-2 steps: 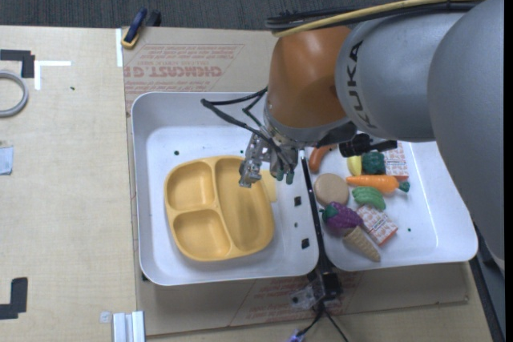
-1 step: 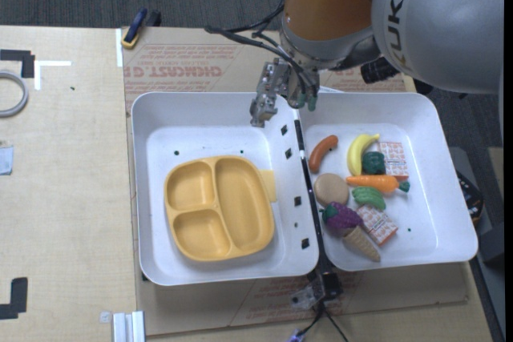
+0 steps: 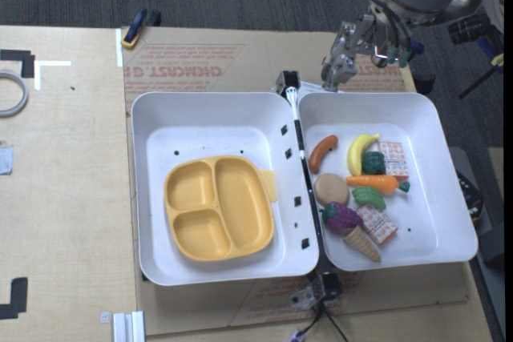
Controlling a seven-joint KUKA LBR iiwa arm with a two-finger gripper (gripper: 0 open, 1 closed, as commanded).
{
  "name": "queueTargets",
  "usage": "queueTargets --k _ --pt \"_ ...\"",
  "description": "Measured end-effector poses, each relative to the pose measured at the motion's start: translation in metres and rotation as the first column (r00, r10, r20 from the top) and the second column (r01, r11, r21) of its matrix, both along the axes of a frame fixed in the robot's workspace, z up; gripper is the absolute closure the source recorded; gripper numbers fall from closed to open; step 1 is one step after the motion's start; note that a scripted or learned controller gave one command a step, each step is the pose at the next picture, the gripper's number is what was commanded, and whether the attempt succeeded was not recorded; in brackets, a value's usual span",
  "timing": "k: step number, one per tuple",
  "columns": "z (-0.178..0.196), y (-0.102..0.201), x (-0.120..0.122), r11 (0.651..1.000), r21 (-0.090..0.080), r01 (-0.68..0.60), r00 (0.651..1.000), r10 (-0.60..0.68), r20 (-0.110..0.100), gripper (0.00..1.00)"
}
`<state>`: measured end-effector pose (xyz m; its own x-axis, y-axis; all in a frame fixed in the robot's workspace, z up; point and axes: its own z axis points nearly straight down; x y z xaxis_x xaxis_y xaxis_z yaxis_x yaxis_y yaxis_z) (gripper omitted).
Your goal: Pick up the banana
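On the surface (image 3: 64,172), the left bin (image 3: 144,196) holds a yellow divided plate (image 3: 218,207). In the right bin (image 3: 437,172) the banana (image 3: 359,152) lies near the back among toy foods, with a sausage (image 3: 322,152) to its left, a carrot (image 3: 373,182) just in front, and what looks like a dark green vegetable (image 3: 373,163) touching its right side. My tool (image 3: 337,76) hangs above the right bin's back-left corner, well apart from the banana, and I cannot tell how it is set.
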<state>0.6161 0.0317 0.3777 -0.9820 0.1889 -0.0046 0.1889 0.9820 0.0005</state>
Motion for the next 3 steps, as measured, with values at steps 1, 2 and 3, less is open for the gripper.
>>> queueTargets --k 1,2,3 --pt "0.0 0.0 0.0 1.0 0.0 0.0 1.0 0.0 0.0 0.0" --pt "0.014 -0.049 -0.043 0.954 -0.001 -0.3 0.954 0.3 -0.001 0.0" --pt "-0.099 -0.063 -0.028 0.943 -0.001 -0.332 0.943 0.332 -0.002 0.0"
